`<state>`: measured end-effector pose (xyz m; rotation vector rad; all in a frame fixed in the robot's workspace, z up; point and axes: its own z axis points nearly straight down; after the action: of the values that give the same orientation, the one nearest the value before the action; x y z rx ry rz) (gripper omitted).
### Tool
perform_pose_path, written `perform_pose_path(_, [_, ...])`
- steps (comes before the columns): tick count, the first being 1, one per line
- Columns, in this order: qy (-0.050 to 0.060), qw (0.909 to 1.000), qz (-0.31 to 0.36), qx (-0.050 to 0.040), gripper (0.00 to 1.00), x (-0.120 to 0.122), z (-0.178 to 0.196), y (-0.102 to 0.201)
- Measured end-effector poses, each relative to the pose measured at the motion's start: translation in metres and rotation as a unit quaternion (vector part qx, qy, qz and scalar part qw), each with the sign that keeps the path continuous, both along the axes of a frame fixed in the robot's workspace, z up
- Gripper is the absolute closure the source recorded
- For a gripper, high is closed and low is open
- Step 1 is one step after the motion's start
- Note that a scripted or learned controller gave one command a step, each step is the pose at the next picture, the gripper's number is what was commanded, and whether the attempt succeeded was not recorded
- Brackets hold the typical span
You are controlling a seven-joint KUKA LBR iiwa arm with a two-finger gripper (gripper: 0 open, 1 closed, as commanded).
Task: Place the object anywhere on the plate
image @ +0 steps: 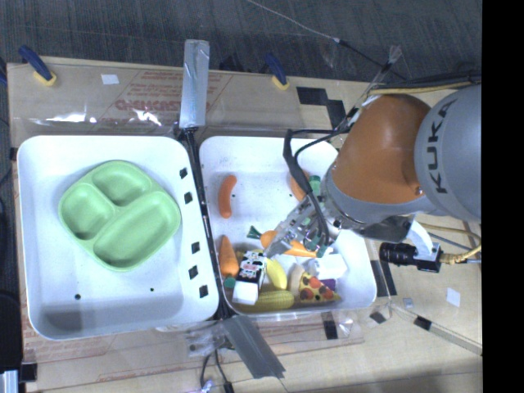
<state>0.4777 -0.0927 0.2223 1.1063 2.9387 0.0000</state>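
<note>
A light green plate [119,212] with three compartments lies in the left bin [49,301]. My gripper [301,237] is down in the right bin [254,158], over the pile of toy food near the front. Its fingers are hidden among the items, close to a small carrot [268,237] and an orange piece [300,252]. An orange sausage [227,196] lies alone farther back in the right bin. The orange-banded wrist [378,160] covers the bin's right part.
The pile at the right bin's front holds a carrot [228,255], a corn cob [274,300], a yellow piece [277,274], a pizza slice [311,286], a white block [246,293] and a white cube [332,265]. A grey tape strip [193,84] runs between the bins.
</note>
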Motion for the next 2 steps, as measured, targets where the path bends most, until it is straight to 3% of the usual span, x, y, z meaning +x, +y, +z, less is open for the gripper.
perform_pose_path(1, [-0.001,0.9953,-0.097,0.0003,1.00,0.000,0.033,0.067])
perform_pose_path(2, [0.003,0.9869,-0.161,-0.0002,1.00,0.060,-0.017,0.117])
